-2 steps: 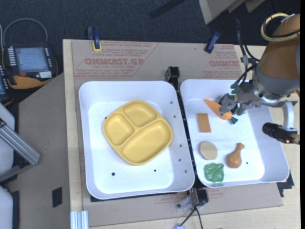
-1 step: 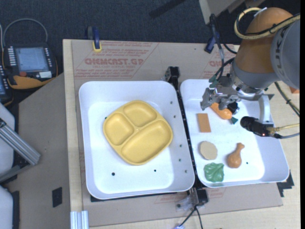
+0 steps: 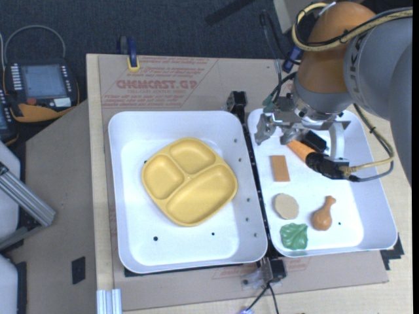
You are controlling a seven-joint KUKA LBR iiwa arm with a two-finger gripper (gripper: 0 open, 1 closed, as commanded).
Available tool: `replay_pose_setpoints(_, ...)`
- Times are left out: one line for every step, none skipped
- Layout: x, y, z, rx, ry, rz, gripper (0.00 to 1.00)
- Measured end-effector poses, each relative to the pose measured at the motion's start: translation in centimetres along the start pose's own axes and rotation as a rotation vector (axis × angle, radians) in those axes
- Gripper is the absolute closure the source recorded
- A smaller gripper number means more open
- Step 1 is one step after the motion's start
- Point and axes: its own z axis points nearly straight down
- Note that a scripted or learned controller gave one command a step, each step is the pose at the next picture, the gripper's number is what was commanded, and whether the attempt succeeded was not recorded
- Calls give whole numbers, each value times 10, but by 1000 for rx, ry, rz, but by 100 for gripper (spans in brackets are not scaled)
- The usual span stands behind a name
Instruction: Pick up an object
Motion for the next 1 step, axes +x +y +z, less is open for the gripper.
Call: replay_pose_setpoints(51, 9, -17, -1, 2, -2, 100)
